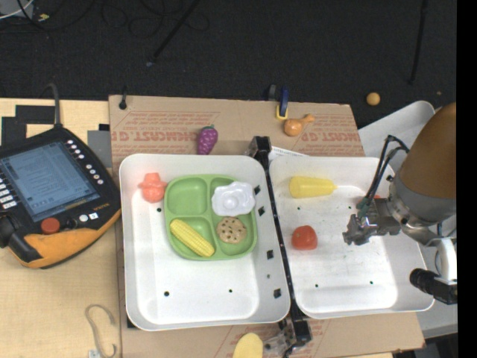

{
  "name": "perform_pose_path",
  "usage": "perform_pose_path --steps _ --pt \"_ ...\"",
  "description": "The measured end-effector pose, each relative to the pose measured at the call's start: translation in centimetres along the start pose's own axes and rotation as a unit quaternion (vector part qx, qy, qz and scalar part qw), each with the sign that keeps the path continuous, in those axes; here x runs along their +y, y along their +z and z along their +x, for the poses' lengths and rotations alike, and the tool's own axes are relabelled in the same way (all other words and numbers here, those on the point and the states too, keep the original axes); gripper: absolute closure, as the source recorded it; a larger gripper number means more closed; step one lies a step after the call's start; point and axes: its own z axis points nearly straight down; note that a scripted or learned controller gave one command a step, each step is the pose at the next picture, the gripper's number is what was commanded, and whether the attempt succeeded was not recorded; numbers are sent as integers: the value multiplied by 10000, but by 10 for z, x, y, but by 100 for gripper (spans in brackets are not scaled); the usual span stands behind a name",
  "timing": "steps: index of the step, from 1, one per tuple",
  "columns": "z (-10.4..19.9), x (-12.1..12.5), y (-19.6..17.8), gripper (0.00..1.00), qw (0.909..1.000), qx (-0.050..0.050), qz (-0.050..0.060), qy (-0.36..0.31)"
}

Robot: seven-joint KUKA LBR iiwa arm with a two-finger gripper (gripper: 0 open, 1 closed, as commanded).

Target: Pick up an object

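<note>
The hand (356, 232) hovers over the right bin (350, 298); the red tomato (303, 238) lies just left of it, apart.

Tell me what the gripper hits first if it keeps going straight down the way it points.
Probably bare floor of the right bin. The gripper hangs right of the red tomato, not over it, though depth is unclear.

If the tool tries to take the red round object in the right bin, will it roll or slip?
The red object looks round and smooth like a toy tomato, so it probably rolls if nudged. It lies alone on the flat floor of the right bin, so nothing would stop it. Its glossy skin may slip.
</note>
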Motion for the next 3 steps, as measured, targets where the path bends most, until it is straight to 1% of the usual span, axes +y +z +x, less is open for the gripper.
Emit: perform_pose_path --steps 1,2,3 --pt "52 9 -13 100 10000 -5 -9 0" --pt "111 22 -17 100 10000 -3 -5 -2" --pt "141 30 -18 100 10000 -9 0 12"
